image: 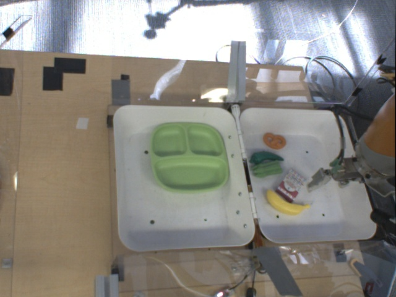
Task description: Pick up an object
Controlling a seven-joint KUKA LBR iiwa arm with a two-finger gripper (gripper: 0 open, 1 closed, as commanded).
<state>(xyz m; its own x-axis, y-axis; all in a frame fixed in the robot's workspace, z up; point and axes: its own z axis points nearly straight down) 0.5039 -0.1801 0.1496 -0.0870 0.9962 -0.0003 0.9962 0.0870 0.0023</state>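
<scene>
The gripper (318, 178) is reaching into the right bin (322, 224) from the right side of the camera view, hanging low over the white floor of that bin, and whether it is released or clenched cannot be told at this size; nothing is showing in its grasp. Behind it the grey arm (377, 141), with its orange band, is leaning in over the bin's right rim, with cables looping past it. Just to the left of the gripper, a small red and white packet (291, 184) is lying tilted, apart from the gripper tip. A yellow banana (286, 203) is lying just below the packet, touching or nearly touching its lower edge, curving toward the bin's front. A green leafy item (266, 163) is sitting to the upper left of the packet, close to the wall dividing the two bins. Above that, an orange pretzel-shaped piece (275, 141) is resting alone nearer the back of the bin. In the left bin (133, 215), well apart from the gripper, a green divided plate (189, 156) with three compartments is lying flat near the middle. Both bins are sitting side by side on the wooden desk (55, 184), which is carrying a few black markings (62, 72) toward its far left corner.
</scene>
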